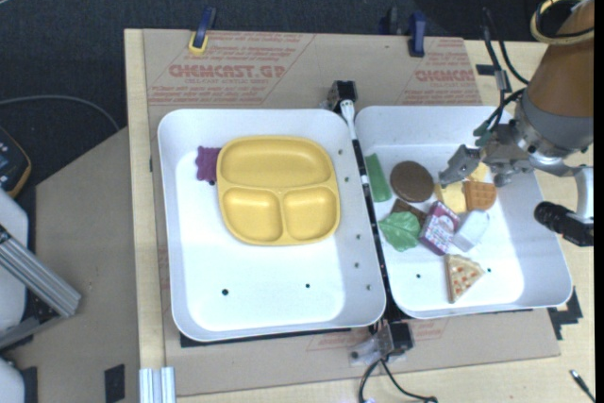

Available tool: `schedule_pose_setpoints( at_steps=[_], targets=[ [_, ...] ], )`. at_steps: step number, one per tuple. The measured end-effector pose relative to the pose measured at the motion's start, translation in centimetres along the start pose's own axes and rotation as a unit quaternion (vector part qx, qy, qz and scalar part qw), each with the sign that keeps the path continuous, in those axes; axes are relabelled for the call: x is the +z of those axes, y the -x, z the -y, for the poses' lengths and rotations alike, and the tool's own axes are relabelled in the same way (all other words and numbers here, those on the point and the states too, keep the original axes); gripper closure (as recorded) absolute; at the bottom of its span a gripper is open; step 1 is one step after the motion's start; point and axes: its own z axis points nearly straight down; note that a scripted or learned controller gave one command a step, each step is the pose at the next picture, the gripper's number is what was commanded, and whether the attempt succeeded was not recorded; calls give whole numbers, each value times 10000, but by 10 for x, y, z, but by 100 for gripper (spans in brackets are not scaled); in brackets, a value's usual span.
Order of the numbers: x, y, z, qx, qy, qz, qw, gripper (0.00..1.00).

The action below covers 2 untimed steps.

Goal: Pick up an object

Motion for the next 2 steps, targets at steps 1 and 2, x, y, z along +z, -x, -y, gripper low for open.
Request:
schedule_pose_setpoints(
  at_steps=[1, 2],
  targets=[
    [-7, 0, -3, -15, 71, 12, 10000, 0],
    [37, 2, 1, -12, 43, 7, 10000, 0]
  ],
)
